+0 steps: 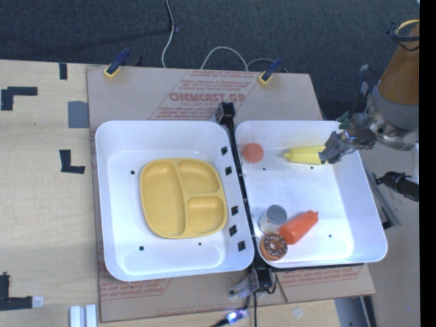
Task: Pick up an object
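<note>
The right bin (pixel 354 203) holds a yellow banana-like object (pixel 304 155) near its far edge, a small orange ball (pixel 253 152), an orange bottle (pixel 299 227), a grey can (pixel 274 216) and a brown doughnut (pixel 273 246). My gripper (pixel 335 148) hangs at the right end of the yellow object, close to or touching it. The arm's grey wrist and orange band (pixel 400 73) rise to the right.
The left bin (pixel 112 182) carries a yellow divided plate (pixel 182 197). A black clip strip (pixel 235 182) runs between the two bins. Both bins rest on a cardboard sheet (pixel 204 94) with clamps at its far corners.
</note>
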You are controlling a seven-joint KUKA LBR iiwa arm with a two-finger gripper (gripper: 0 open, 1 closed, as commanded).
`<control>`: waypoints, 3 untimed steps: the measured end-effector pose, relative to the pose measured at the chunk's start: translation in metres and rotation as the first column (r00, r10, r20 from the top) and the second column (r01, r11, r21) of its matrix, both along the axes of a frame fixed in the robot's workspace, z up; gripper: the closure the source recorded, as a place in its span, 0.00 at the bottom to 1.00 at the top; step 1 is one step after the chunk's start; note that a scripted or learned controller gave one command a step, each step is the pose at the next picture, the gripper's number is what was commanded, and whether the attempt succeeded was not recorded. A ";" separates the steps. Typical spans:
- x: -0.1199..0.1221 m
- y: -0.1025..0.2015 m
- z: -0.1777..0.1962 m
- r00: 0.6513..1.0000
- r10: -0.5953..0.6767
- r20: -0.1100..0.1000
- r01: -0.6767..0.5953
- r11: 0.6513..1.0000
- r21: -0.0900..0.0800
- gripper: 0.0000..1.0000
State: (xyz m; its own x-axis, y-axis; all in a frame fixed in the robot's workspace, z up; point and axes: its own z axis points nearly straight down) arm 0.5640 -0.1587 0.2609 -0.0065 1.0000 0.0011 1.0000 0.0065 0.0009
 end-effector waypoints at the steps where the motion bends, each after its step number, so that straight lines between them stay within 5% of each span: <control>1: 0.010 0.048 -0.016 1.000 -0.001 -0.003 0.001 1.000 -0.001 1.00; 3: 0.024 0.162 -0.025 1.000 0.001 -0.004 -0.001 1.000 0.000 1.00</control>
State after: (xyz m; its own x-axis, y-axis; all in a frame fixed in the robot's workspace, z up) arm 0.5881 0.0037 0.2360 -0.0076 1.0000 0.0015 1.0000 0.0076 -0.0034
